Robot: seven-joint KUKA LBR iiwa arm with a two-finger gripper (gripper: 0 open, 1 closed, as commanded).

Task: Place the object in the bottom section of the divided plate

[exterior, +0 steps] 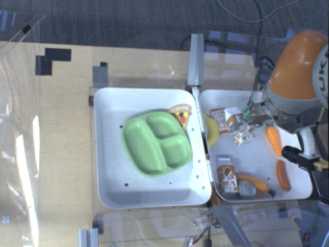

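Observation:
The green divided plate (154, 147) lies in the left bin (113, 189), with its largest section toward the lower left and two smaller sections toward the upper right. All three sections are bare. A toy pizza slice (181, 113) rests against the plate's upper right rim. My gripper (250, 115) hangs low over the right bin (303, 192), above a small orange carton (234, 121) and a white patterned packet (242, 135). The wrist hides the fingertips, and I see nothing clearly held.
The right bin also holds a banana (209, 129) along its left wall, a red-and-white carton (219, 116), a carrot (274, 140), a sausage (282, 175), a brown carton (226, 177) and a second carrot (255, 181). A metal divider (195, 60) stands between the bins.

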